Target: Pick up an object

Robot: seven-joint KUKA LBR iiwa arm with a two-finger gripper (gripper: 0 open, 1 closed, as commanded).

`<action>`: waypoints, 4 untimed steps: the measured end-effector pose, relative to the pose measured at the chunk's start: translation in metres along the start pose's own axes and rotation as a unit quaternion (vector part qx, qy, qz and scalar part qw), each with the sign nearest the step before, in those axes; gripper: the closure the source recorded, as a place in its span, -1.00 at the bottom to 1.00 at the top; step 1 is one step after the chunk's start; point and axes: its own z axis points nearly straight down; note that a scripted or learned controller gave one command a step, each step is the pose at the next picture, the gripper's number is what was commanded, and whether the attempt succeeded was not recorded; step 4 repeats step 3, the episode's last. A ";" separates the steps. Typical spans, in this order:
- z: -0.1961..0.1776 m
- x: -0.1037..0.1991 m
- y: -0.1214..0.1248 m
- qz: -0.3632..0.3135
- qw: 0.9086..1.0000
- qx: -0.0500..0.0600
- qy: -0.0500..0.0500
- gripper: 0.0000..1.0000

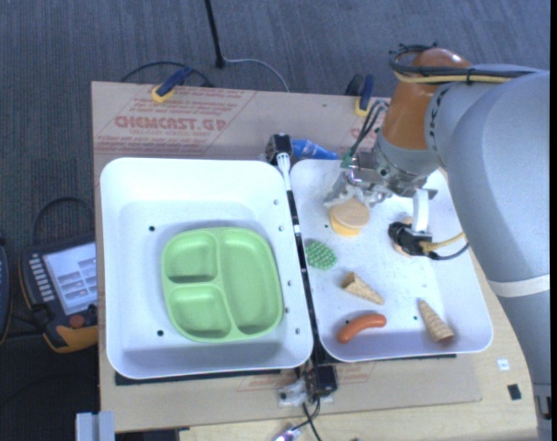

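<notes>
The pincer [357, 184] hangs low, just above the round tan plastic bun [349, 217], which lies in the right white bin [462, 338]. Its grip I cannot tell. Nothing looks lifted yet.

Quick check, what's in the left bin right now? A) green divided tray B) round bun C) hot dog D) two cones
A: the green divided tray lies in the left bin; the hot dog, both cones and the bun lie in the right bin.
</notes>
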 end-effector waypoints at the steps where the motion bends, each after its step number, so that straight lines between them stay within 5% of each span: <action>1: 0.003 -0.014 0.011 0.045 0.999 0.005 0.002 1.00; 2: -0.012 -0.029 0.012 0.146 0.989 0.005 0.001 1.00; 3: -0.012 -0.030 0.012 0.146 0.989 0.005 0.001 -1.00; 4: -0.012 -0.030 0.012 0.146 0.989 0.005 0.001 -1.00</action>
